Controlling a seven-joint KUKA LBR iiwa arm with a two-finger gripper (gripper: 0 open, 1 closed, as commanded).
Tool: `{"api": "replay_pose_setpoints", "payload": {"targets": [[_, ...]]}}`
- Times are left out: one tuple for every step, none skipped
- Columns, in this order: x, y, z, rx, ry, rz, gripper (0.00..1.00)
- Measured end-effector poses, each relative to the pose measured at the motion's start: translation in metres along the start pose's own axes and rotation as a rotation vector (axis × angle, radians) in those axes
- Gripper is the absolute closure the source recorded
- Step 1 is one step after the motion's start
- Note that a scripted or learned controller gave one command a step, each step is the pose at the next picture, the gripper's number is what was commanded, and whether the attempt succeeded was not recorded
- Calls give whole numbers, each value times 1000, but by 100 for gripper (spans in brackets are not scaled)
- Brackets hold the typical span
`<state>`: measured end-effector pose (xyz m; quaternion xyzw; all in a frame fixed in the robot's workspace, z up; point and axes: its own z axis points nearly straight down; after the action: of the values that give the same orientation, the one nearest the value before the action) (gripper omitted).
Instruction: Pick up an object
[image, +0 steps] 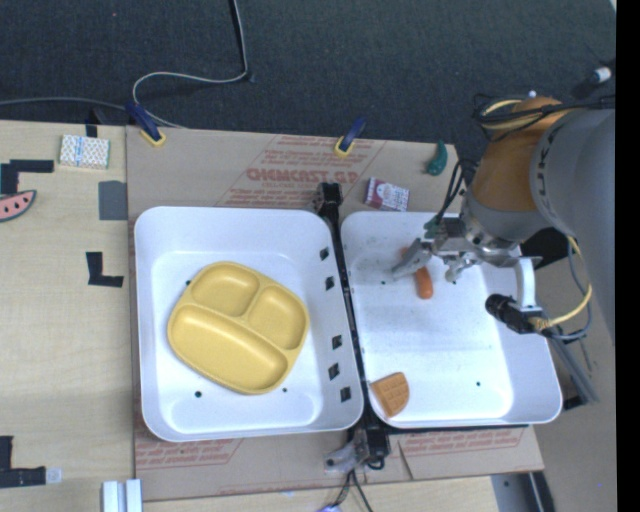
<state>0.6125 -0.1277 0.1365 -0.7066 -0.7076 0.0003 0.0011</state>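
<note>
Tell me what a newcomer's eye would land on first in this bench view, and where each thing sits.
The yellow divided plate stands out first, lying in the middle of the left bin. Next comes the grey arm with its orange band, reaching in from the right so that its gripper hangs over the far part of the right bin, just above a small orange piece. A tan waffle-like piece lies at that bin's near left corner.

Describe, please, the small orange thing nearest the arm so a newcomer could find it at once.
Start at the right-hand shallow white bin. Near its far edge, just beside the claw, lies a small orange carrot-shaped piece. Unlike the flat tan waffle-like piece at the bin's near-left corner, it is slim, rounded and brighter orange.
</note>
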Motion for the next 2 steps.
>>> {"api": "replay_pose_setpoints", "payload": {"targets": [[-44,-30,50,-3,-2,1,0],[-35,52,50,-7,-3,-1,0]]}}
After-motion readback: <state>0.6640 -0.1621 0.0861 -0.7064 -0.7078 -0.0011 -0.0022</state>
